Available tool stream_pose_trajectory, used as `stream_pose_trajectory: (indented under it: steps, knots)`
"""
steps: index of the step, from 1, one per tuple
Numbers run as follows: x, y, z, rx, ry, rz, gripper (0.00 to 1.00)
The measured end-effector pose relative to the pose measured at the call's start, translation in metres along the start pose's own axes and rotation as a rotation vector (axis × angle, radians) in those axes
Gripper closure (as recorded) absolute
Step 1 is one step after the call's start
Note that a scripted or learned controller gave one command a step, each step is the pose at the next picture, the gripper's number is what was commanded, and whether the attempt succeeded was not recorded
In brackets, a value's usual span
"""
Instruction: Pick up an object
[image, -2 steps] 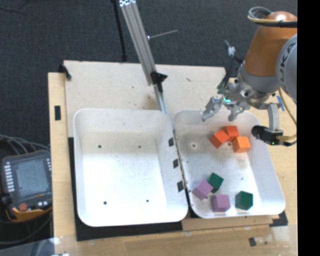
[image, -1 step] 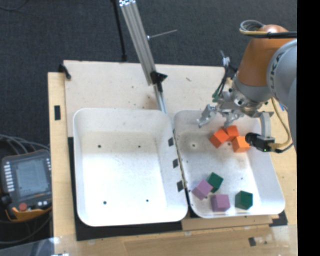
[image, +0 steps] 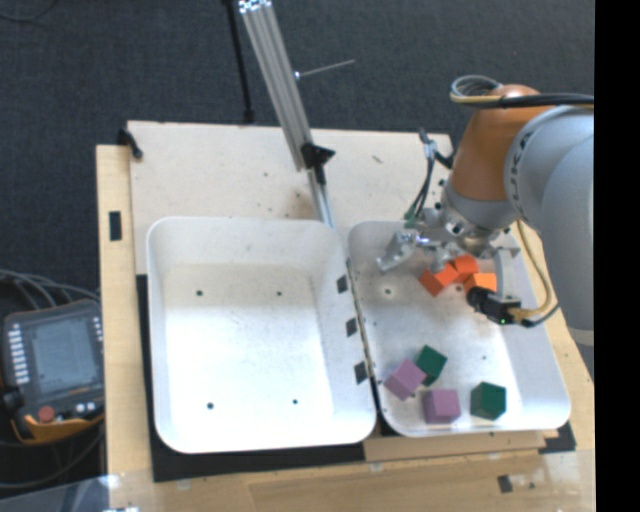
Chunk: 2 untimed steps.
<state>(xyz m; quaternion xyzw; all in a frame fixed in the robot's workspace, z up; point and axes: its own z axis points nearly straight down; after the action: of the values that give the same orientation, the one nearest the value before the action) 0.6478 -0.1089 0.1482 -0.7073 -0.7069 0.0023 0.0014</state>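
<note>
- Fingers first: they sit under the grey-and-orange arm's wrist and I cannot tell whether they are spread or pressed together.
- Two-finger gripper (image: 441, 247) hangs low over the far end of the right shallow white bin (image: 530, 350), near the divide between the 2 bins.
- Just beside it, toward the near side, lie 2 small orange blocks (image: 458, 273), close together on the bin floor; whether the gripper touches them is unclear.
- Down at the near end of that bin, well apart from the gripper, 4 more blocks cluster: a dark green cube (image: 432, 361) touching a purple cube (image: 405, 380), then a second purple cube (image: 441, 405) and a second green cube (image: 488, 400).
- Left shallow white bin (image: 250, 330) shows only dark specks.
- An aluminium pole (image: 285, 90) slants up from the bench behind the bins.
</note>
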Motion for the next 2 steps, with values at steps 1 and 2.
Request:
stream_pose_trajectory:
  steps: [1, 2]
  knots:
    - [-0.001, 0.0, 0.051, -0.003, 0.0, 0.002, 0.0]
    - [-0.002, 0.002, 0.037, -0.011, 0.0, 0.007, 1.0]
